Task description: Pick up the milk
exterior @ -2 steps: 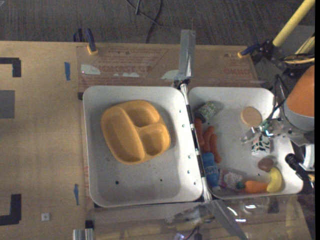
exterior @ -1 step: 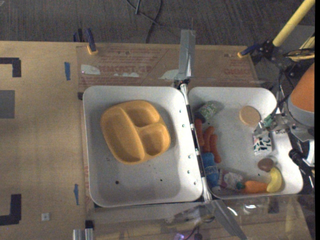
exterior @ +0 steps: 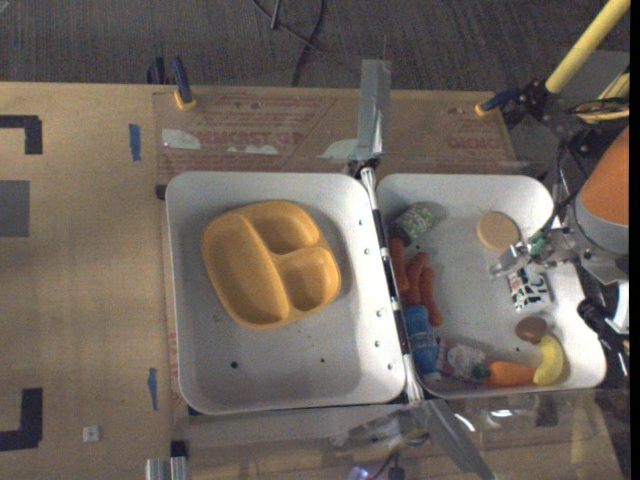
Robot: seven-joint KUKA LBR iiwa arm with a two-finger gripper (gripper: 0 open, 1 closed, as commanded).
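Gripper (exterior: 515,260) low in the right bin (exterior: 455,193), right side, directly over the milk carton (exterior: 529,288); can't tell its state. Carton looks to be lying on the bin floor, so I'd judge the lift isn't done. Nearby: round cracker (exterior: 498,230), banana (exterior: 550,360), carrots (exterior: 418,286). Left bin (exterior: 190,268) holds a yellow divided plate (exterior: 270,262). Bins on a plywood bench (exterior: 70,268), dark carpet (exterior: 120,13) on the far side.

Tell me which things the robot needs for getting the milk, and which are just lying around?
For the job:
milk carton
gripper
right bin

Just lying about:
yellow plate in the left bin
banana
round tan disc
blue packet
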